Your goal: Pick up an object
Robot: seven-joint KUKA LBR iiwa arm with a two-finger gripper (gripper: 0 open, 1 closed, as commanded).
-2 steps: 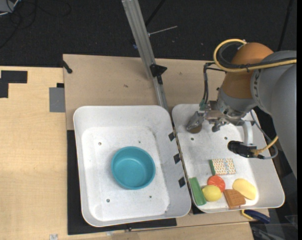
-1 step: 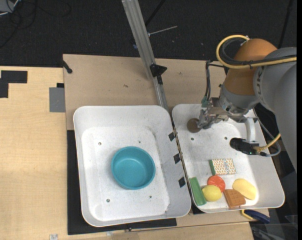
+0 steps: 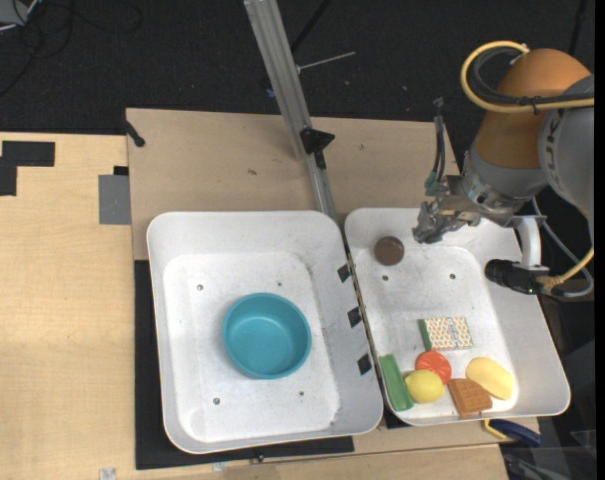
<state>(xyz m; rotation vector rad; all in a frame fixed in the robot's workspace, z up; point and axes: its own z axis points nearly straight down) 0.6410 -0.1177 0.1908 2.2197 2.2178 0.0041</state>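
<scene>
The arm reaches in from the right of the frame, its orange band high at the upper right, and the gripper point(image 3: 434, 225) hangs over the far edge of the right bin point(image 3: 542, 368). From here it is a dark cluster of parts, and I cannot tell how they stand or whether anything is between them.

Just left of the gripper, at the upper left of the right bin, sits a small brown round object point(image 3: 389, 250), apart from the gripper. The other things crowd the near end of that bin, at the lower right of the frame: a small patterned card point(image 3: 449, 332), with a red ball point(image 3: 433, 364) just below it, a yellow ball point(image 3: 424, 386) touching the red one, a green stick point(image 3: 395, 382) lying along the bin's left wall beside the yellow ball, a brown block point(image 3: 469, 397), and a yellow lemon-shaped piece point(image 3: 490, 376) near the block.

The left bin point(image 3: 182, 258) holds a blue bowl point(image 3: 267, 335), upright, near its middle. Both bins rest side by side on the counter point(image 3: 202, 158), and a metal rail point(image 3: 287, 78) slants from the top of the frame toward the gap between them.
</scene>
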